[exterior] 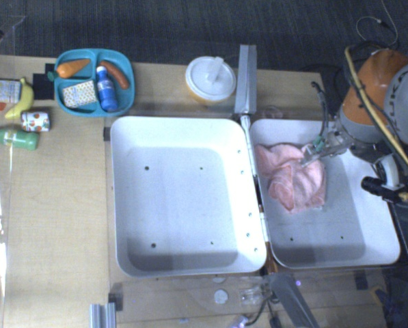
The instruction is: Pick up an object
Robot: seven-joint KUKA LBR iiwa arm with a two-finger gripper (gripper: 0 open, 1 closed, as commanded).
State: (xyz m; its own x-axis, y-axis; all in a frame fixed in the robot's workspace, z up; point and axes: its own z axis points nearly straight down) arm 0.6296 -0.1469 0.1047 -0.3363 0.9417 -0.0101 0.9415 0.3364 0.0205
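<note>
A crumpled pink cloth (291, 176) lies in the right shallow white plastic bin (340, 251), toward that bin's ten o'clock corner, and the two-finger gripper (314, 150) on the grey arm sits at the cloth's two o'clock edge, touching it. Whether its fingers are spread or closed cannot be told. The left shallow white plastic bin (183, 197) sits beside it, at nine o'clock.
</note>
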